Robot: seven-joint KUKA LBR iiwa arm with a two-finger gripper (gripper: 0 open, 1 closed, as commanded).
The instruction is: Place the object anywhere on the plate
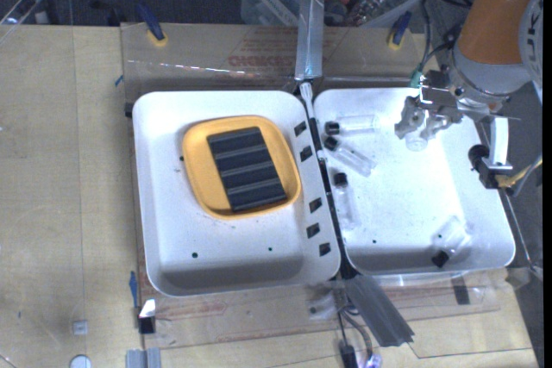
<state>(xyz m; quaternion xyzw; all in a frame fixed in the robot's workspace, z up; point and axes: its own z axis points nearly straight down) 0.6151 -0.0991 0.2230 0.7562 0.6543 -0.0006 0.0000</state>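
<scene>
Small clear plastic vials with black caps (349, 152) lie scattered in the right white bin (483, 250), well apart from the yellow plate (197, 172); light, slick, best pinched mid-barrel; the gripper (420, 121) hovers there, jaw state indiscernible.

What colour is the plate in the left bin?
Yellow-orange, with a dark ribbed rectangular panel across its middle: the plate, seen in the camera view.

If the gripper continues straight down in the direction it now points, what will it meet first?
Probably the small clear bottle just under the gripper in the right bin, or else the bin floor beside it. Height is hard to judge from this slanted view, so the gap between them is uncertain.
</scene>
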